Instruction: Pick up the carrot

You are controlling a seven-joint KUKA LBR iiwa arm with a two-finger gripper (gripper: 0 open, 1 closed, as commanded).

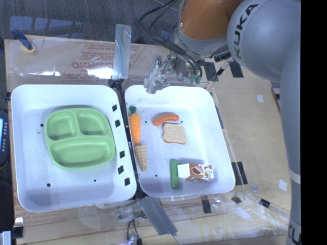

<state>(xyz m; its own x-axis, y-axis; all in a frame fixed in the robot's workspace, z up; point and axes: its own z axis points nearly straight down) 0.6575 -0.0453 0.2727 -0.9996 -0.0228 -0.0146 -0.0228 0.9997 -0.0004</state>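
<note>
"KUKA" lettering marks the arm (pixel 265 24); gripper (pixel 156 80) state unclear, carrot (pixel 135 128) binned.

Arm (pixel 265 29) cut off at top edge; gripper (pixel 156 80) fingers too small to tell.

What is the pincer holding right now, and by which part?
Nothing. The pincer sits over the right bin's far rim, apart from the carrot, which lies untouched against that bin's left wall.

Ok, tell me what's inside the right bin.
The right bin holds a carrot along its left wall, a cone below it, a sausage, a toast slice and a carton. The arm covers none of them.
</note>
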